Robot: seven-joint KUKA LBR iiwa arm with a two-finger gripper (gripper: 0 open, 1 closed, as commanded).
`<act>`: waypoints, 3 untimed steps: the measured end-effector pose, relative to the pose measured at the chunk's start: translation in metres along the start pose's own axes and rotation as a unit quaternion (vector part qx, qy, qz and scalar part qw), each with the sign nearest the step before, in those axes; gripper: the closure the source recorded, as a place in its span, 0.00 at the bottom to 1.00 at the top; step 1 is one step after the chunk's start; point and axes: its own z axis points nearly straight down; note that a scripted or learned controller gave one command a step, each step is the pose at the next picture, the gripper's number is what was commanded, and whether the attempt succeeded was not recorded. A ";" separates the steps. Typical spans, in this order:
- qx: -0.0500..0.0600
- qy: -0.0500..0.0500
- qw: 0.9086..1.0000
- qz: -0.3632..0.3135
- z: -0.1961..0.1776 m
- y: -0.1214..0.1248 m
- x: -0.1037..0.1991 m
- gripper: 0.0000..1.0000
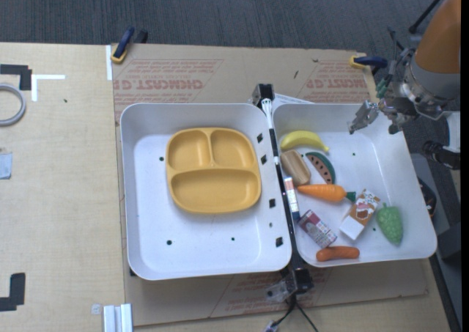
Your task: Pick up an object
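- the arm [440, 37] came in from the right side – grey, with an orange part high up.
- its gripper [376, 116] hung over the top right corner of the right bin [381, 250], above the bin's far rim. the two fingers stood apart, with nothing between them.
- all the toys lay in the right bin, well below the gripper.
- a yellow banana [303, 139] lay near the top of the bin, by the wall between the two bins.
- just under it was a tan bread-like piece [294, 167], touching a watermelon slice [322, 166].
- an orange carrot [323, 193] lay across the middle, just below those two.
- to its right sat a small food box [359, 215], and just beside that a green bumpy vegetable [391, 223] near the right wall.
- lower down was a small dark packet [316, 227], and close to the front rim a red sausage-like toy [338, 253].
- the left bin [146, 235] held a yellow divided plate [213, 169] – it had three parts and sat flat near the middle.
- both bins sat on brown cardboard [176, 74] on the bench.
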 end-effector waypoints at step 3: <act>-0.002 -0.002 1.000 0.021 0.092 -0.020 0.081 1.00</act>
